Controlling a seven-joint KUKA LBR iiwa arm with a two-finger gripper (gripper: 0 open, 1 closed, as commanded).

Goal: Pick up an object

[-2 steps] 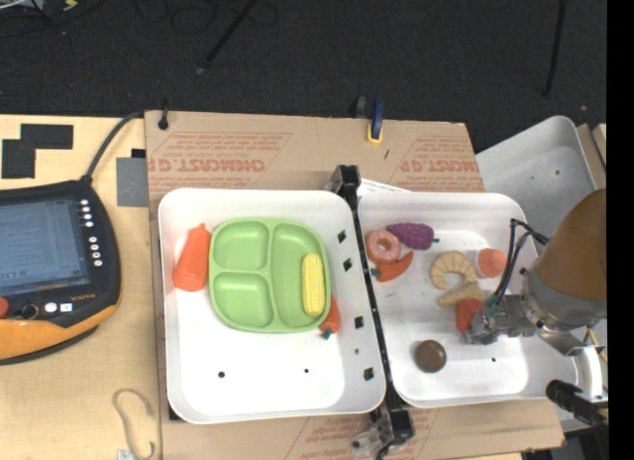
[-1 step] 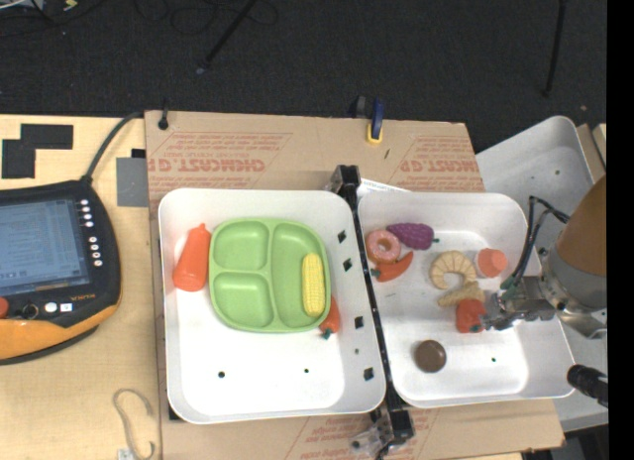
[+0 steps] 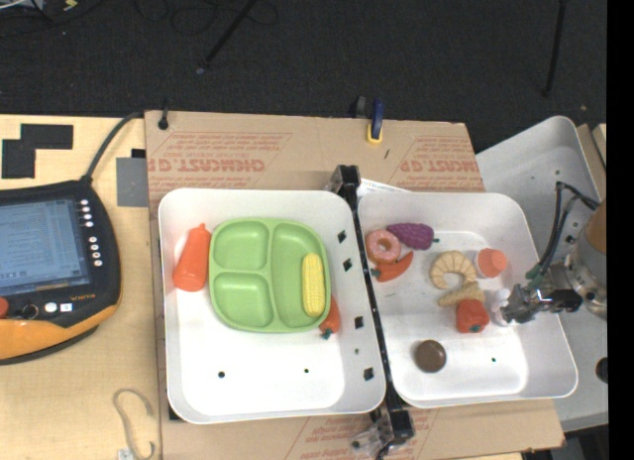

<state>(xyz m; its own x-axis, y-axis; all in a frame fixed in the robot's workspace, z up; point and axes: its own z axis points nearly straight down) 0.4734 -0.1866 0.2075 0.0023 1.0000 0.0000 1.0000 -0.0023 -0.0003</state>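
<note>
gripper (image 3: 514, 307) sits low over the right edge of the right bin (image 3: 495, 384), reaching in from the right; its tip is just beside a red pepper-like toy (image 3: 472, 316); whether the jaws are spread or pressed together cannot be told, and nothing is seen between them; the right bin also bears a croissant (image 3: 455, 268) near its middle, a small orange cup shape (image 3: 492, 262) just beside the croissant, a pink donut (image 3: 382, 245) touching a purple eggplant (image 3: 410, 235), and a brown round piece (image 3: 429, 355) apart toward the front; the left bin (image 3: 258, 384) bears a green divided plate (image 3: 260, 275) with a corn cob (image 3: 313, 284) in its right compartment; an orange bottle (image 3: 192, 257) lies just left of the plate; a tablet controller (image 3: 50, 265) rests on the bench well to the left.
</note>
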